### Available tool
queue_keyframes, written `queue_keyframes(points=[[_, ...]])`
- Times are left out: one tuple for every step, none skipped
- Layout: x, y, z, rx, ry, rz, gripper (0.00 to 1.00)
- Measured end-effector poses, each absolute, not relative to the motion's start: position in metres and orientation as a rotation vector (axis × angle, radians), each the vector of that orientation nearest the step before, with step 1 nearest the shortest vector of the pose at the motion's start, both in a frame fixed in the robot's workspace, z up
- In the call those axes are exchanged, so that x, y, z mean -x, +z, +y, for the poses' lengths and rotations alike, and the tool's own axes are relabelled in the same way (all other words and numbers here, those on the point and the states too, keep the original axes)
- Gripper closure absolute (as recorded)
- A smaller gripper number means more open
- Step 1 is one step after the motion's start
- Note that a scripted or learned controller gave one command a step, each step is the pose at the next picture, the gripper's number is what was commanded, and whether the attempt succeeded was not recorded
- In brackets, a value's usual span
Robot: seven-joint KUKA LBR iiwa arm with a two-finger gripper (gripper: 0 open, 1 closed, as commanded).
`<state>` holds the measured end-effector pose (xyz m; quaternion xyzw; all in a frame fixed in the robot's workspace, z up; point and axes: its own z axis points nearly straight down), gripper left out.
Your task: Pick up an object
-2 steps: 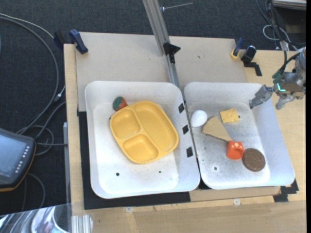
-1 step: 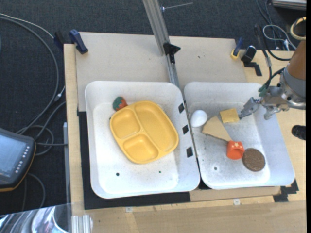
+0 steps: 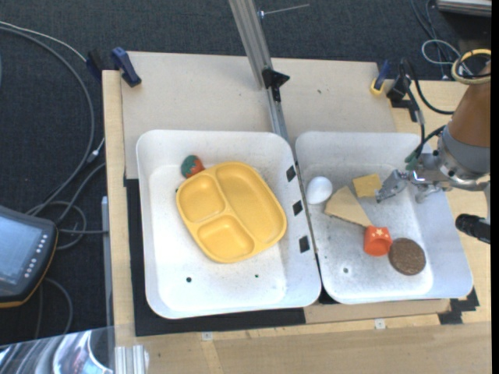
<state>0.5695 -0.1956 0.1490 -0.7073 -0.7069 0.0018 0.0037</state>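
1. Dark carpet surrounds the bench (image 3: 195,92), a pale board with blue clamps at its far corners and cables trailing over the floor on both sides.
2. Two shallow white bins sit side by side on the bench, their inner rims touching.
3. Left bin (image 3: 156,287): a yellow divided tray (image 3: 230,210) with three compartments lies near the middle, turned at an angle. A small red-and-green object (image 3: 191,164) sits at the tray's far left corner, touching or just beside it; I cannot tell which.
4. Right bin (image 3: 444,263): a white egg-shaped object (image 3: 318,189) rests against the left wall. Beside it lies a tan wedge (image 3: 347,207), and a yellow block (image 3: 366,185) sits at the wedge's far side. An orange cup-like piece (image 3: 376,241) stands near the bin's middle, with a brown round disc (image 3: 407,256) just beside it toward the near right corner.
5. My arm comes in over the right bin's right edge, orange band above the wrist.
6. My gripper (image 3: 394,185) hangs low over the far part of the right bin, just beside the yellow block. Whether its fingers are apart or together, I cannot tell, and I see nothing between them.
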Motion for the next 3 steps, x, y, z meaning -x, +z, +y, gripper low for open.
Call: queue_keyframes(points=[[-0.568,0.096,-0.195,2.216,0.005,-2.217,0.0],[-0.571,0.111,-0.195,2.22,-0.003,-2.222,1.0],[-0.566,0.165,-0.204,2.226,-0.004,-2.225,1.0]])
